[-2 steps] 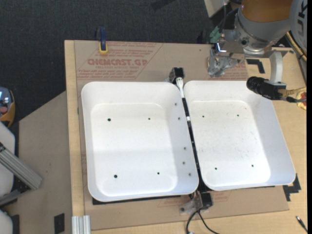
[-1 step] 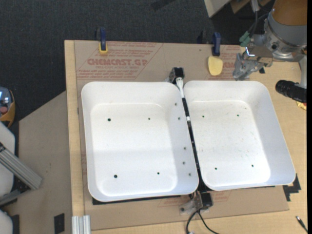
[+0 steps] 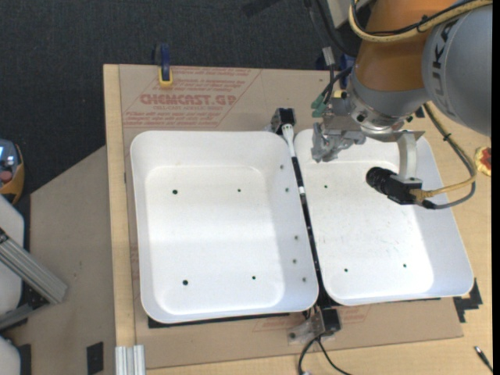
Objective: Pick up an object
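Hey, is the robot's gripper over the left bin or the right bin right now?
Over the right bin. The gripper hangs above that bin's far left corner, just right of the seam with the left bin.

Bright, even overhead light; left bin (image 3: pixel 211 225) glares white, soft shadow beneath the gripper (image 3: pixel 332 148), whose arm (image 3: pixel 406 45) looks slightly blurred.

Fixed overhead slant over both bins (image 3: pixel 226 143)

arm (image 3: pixel 461 45): grey shell | orange band | yellow and black cables | metal wrist
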Controlling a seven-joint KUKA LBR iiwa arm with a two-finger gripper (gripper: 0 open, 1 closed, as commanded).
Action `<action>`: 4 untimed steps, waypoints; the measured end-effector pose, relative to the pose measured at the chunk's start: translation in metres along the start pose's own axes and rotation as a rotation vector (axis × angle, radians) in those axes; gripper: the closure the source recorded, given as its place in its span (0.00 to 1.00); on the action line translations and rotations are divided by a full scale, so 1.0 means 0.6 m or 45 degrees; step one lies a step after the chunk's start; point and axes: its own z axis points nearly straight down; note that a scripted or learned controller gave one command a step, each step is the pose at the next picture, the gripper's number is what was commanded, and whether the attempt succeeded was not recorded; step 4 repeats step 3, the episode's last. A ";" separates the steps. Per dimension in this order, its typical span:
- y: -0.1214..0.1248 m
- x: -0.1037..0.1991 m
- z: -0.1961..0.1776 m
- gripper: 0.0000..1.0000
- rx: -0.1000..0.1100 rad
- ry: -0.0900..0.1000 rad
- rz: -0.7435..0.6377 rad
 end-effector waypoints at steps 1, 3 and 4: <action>-0.057 -0.015 -0.327 1.00 -0.033 -0.003 0.006; 0.006 -0.128 -0.205 1.00 -0.015 -0.006 0.014; 0.006 -0.128 -0.205 1.00 -0.015 -0.006 0.014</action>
